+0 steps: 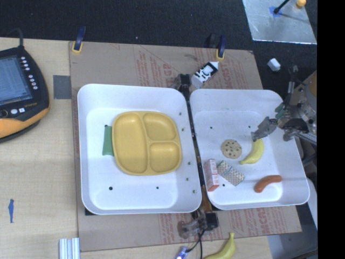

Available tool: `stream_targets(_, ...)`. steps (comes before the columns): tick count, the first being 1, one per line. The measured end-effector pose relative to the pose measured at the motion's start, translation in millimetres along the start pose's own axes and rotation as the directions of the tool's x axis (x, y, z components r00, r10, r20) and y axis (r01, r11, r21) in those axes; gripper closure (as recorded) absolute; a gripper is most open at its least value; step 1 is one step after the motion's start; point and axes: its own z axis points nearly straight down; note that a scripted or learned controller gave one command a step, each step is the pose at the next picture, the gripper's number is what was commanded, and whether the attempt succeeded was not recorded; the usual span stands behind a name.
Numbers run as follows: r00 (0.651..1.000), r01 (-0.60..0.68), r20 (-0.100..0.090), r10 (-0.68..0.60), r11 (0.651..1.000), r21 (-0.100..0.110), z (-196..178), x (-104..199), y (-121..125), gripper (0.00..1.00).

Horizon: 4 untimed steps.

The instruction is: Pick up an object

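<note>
From my remote station, I see the tool (269,127) hovering over the right bin (294,196), its grip state unclear to me, just beside the banana (254,152), with cookie (231,148) and sausage (267,183) nearby.

Teach pendant (19,93) lies at the bench's far left edge, screen up. Blue clamps (79,39) and (220,46) pin the cardboard sheet (135,63) along its far side (red print on it unreadable). Blue mark (11,210) on bare bench, near left.
</note>
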Motion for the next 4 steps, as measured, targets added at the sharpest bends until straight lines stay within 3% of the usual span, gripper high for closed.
stream_targets(1,1.0,0.001,0.001,-0.001,1.0,0.002,87.5,-38.1,26.9,0.0)
stream_targets(2,1.0,0.003,0.002,-0.003,1.0,0.001,162.4,-50.9,70.6,0.0)
stream_targets(3,1.0,0.002,0.001,-0.002,1.0,0.002,161.8,-50.1,53.5,0.0)
stream_targets(4,1.0,0.004,0.002,-0.004,1.0,0.005,151.7,-51.1,53.2,1.0)
